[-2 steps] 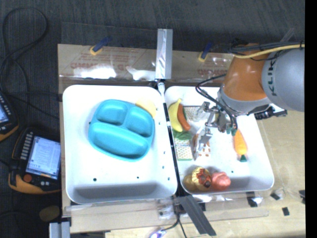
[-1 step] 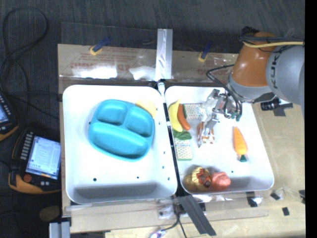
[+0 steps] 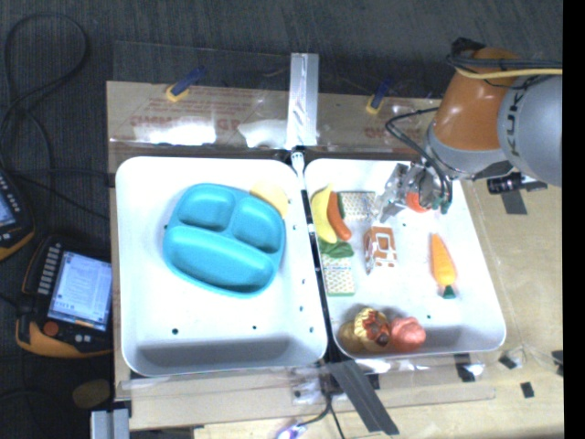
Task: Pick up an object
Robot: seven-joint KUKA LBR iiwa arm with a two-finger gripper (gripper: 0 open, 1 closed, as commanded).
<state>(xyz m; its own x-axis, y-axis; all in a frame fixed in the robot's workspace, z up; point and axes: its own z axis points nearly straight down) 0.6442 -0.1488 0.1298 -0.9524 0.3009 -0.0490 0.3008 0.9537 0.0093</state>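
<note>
Op: Gripper (image 3: 409, 193) status, ref. the right bin (image 3: 475, 245)?

Tech: Gripper sits low over the bin's far end, near the back wall. Arm (image 3: 498, 122) enters from the bin's far-right corner. Whether the gripper is open, closed or gripping cannot be told; metal parts and a small red-orange item (image 3: 419, 201) overlap at the tip. No object is clearly held.

Op: Candidate objects in that bin?

Tech: Orange carrot (image 3: 442, 263) lies near the bin's right wall, mid-length. White carton w/ orange print (image 3: 380, 248) lies at bin centre. Banana (image 3: 321, 216) and a red-green piece (image 3: 337, 216) lie against the bin's left wall. Round brown-red toy (image 3: 375, 327) and a pink-red lump (image 3: 409, 333) rest at the bin's near wall.

Op: Key relation for next move?

Tech: Red-orange item is nearest, approx. at the tip, toward the bin's back-right. Next nearest is the carton, lying just toward the bin's near side from the gripper. Carrot lies further toward the near-right; its long axis runs front-to-back along the bin, roughly parallel to the right wall. Judgement: a grasp on the carrot would need closure across that axis, i.e. left-right across the bin.

Op: Risk?

Tech: Probable miss if the tip item is only touched, not enclosed.
</note>
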